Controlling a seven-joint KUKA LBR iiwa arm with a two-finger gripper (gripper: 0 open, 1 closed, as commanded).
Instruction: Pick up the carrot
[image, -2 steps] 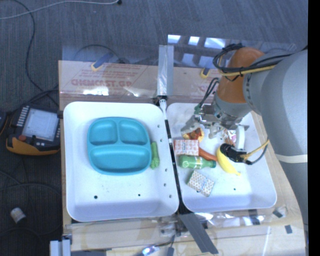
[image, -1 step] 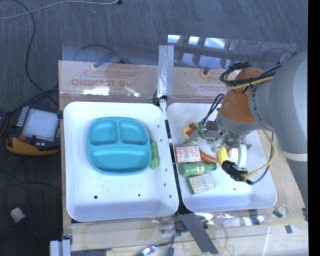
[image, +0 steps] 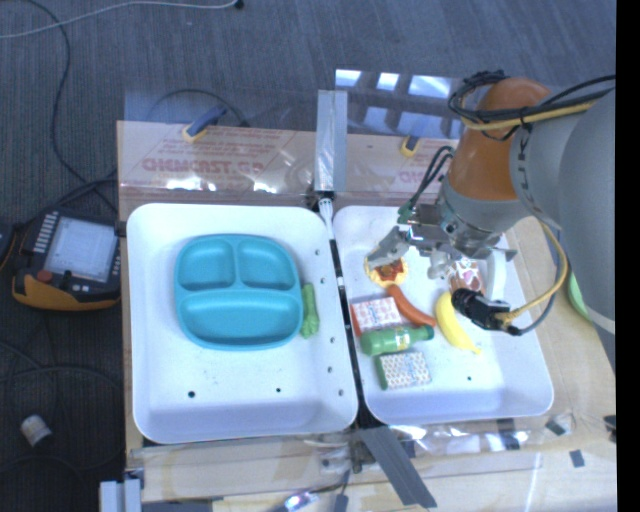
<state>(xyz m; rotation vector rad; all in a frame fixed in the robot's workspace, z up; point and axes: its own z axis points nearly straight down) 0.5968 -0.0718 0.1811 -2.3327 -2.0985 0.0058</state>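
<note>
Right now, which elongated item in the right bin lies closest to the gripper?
The orange carrot, just below the gripper. The yellow banana lies further right, the green bottle lower down.

Glossy white plastic bins (image: 240, 415), smooth blue plastic plate (image: 240, 290), matt carpet (image: 60, 400)

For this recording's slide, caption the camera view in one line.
Grey arm's pincer hovers above the slim orange carrot in the right white bin.

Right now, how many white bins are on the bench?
2: the left shallow white bin holds a blue divided plate; the right shallow white bin holds the orange carrot and other items.
</note>
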